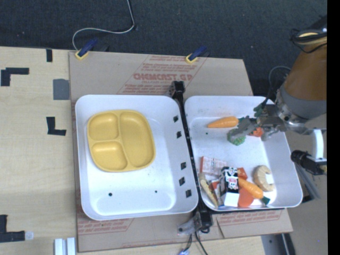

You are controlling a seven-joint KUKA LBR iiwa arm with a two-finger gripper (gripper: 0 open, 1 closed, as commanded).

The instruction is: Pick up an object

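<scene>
The gripper [245,130] is down in the right bin [276,158], at roughly 1 o'clock. Whether anything's held can't be told. A carrot [222,122] lies just beside it at 9 o'clock; a straight, centred drop would probably be needed before closing.

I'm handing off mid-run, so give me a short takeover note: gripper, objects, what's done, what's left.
Gripper: low in the right bin, beside the carrot; jaw state unclear, no visible grasp.
Objects: carrot near the bin's far side; toy pile at its near side. Yellow divided plate sits in the left bin.
Done: reach into the bin.
Left: secure an object and lift it.
</scene>
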